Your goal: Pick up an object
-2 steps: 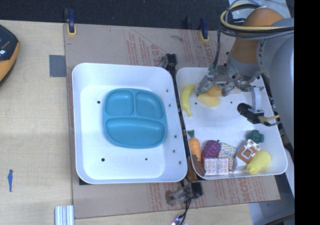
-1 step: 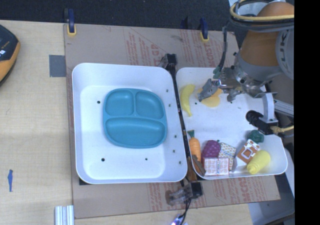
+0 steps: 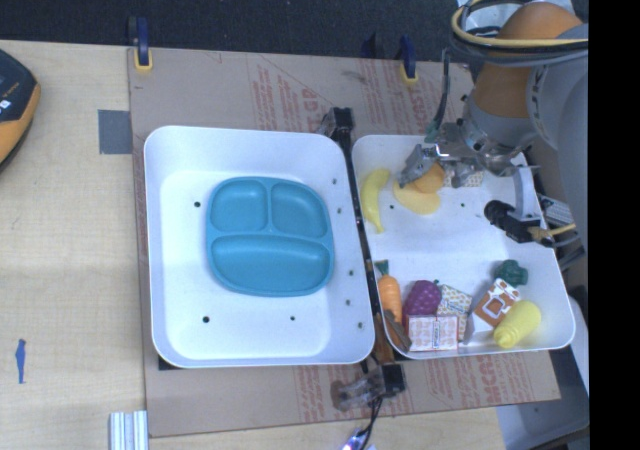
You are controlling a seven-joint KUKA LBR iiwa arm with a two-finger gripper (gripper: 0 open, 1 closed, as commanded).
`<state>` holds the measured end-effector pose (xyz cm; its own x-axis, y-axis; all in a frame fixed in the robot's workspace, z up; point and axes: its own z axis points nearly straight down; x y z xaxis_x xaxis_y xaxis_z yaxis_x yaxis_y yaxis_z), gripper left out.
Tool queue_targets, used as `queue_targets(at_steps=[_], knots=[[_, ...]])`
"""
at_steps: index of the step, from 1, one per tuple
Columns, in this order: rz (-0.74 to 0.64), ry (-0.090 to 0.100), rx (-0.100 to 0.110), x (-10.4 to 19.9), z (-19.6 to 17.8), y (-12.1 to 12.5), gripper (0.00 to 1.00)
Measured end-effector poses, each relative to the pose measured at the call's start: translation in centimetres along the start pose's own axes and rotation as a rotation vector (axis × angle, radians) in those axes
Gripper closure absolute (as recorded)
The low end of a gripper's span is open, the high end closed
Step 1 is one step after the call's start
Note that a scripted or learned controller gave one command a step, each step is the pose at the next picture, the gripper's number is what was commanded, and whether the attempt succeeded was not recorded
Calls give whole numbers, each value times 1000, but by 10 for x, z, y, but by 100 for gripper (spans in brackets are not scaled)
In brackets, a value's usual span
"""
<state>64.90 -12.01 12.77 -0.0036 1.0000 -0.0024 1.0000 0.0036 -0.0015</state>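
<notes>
The left bin (image 3: pixel 170 238) carries a blue divided plate (image 3: pixel 268 236) at its centre. In the right bin (image 3: pixel 470 228), near the far edge, the gripper (image 3: pixel 437 168) pinches a small orange object (image 3: pixel 428 181) above a pale yellow piece (image 3: pixel 420 200).

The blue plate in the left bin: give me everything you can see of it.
The light blue, rounded-rectangle divided plate, plastic by its look, has three compartments: two smaller ones along its far side and one wide one along its near side. It lies flat and upright on the floor of the shallow white left bin, roughly centred and turned slightly askew. Its compartments hold nothing, and only the bin floor touches it.
</notes>
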Motion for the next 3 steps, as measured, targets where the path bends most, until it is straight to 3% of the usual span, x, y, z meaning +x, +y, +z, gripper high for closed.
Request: queue_targets(at_steps=[1, 2, 3], knots=[[-2, -2, 4, 18, 34, 6, 0], [-7, 5, -8, 108, -72, 9, 0], [8, 0, 9, 27, -64, -78, 0]])
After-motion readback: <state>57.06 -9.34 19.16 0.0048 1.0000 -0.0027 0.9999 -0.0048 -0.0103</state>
